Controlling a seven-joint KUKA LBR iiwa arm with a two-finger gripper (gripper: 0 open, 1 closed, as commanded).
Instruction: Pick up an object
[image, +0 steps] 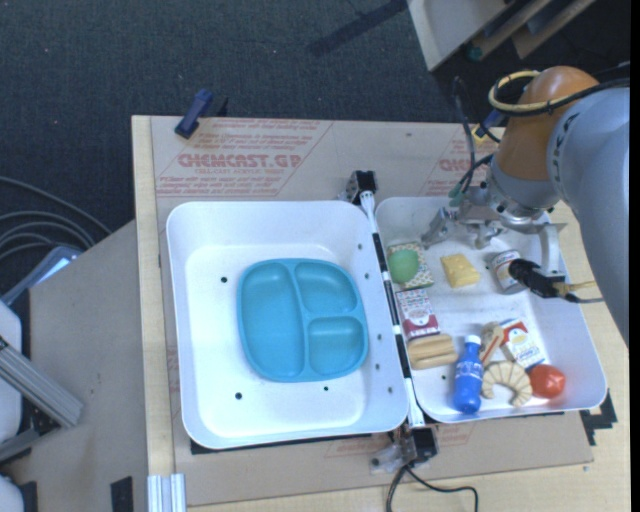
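Lying upright in the frame's lower right, the blue bottle (467, 376) points its white cap up-frame, inside the right bin (585, 352). A bread roll (431, 350), croissant (509, 379) and tomato (547, 380) crowd it. The gripper (470, 222) hovers at the bin's upper end; its state I cannot tell.

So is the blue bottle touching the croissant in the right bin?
Touching. The camera view shows the blue bottle lying with its lower side against the croissant, no gap between them.
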